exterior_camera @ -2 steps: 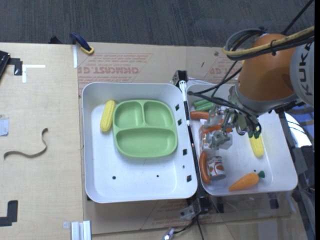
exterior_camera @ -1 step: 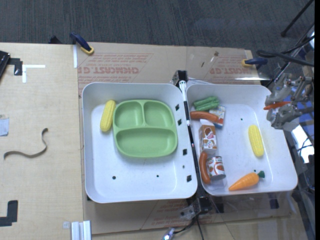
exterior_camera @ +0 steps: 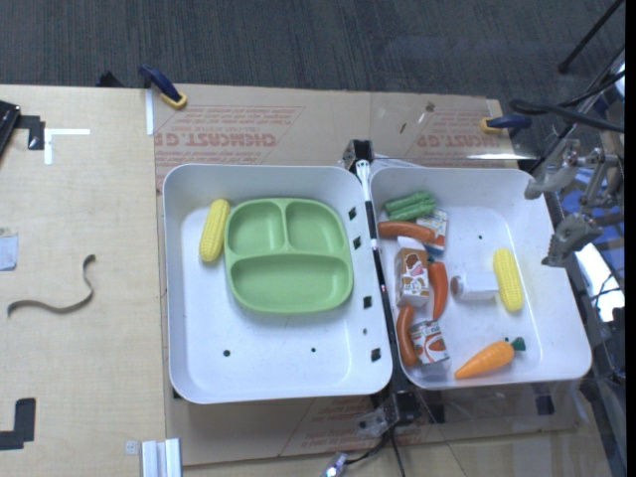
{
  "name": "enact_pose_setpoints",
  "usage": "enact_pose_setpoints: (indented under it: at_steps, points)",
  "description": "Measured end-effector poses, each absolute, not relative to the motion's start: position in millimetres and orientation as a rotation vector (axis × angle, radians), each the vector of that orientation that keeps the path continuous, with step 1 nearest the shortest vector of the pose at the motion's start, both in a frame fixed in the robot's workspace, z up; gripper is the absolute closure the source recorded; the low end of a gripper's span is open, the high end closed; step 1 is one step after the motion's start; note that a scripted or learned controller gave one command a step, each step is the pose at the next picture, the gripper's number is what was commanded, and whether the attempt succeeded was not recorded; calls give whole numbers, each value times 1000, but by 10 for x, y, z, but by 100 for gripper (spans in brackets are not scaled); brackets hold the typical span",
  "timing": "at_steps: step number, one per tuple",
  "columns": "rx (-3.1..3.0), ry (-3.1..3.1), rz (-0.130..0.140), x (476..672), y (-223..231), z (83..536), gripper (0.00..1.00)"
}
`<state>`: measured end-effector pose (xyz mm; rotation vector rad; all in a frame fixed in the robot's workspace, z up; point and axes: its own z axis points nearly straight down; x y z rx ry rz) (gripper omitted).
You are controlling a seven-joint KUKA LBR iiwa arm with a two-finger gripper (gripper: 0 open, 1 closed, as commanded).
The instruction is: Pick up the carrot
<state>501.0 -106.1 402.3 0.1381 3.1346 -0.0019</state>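
At about five o'clock in the right bin [exterior_camera: 556, 361], the carrot [exterior_camera: 487, 358] lies flat on its side, leaf end toward two o'clock, apart from the ketchup packet [exterior_camera: 429, 344] and the corn cob [exterior_camera: 508, 278], so there looks to be room around it for a grasp. Off the bin's three o'clock rim, the gripper [exterior_camera: 568, 202] hangs among cables; I cannot tell its state.

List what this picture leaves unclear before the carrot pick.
- Gripper: at the camera view's right edge, blurred among cables; finger state unreadable.
- Cartons: print too small to read.
- Carrot: its underside against the right bin floor is hidden.
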Motion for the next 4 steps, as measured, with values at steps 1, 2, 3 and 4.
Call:
enact_pose_setpoints:
  at_steps: [1,2,3,4]
  points:
    - [-263,3129,0,4790,-1366,3079,0]
    - [-1071,2951,2,4883,-1371,1470,0]
    - [-1393,2812,-10,4895,-1440,996,0]
    - [-1856,2513,-16,4915,-1434,1009,0]
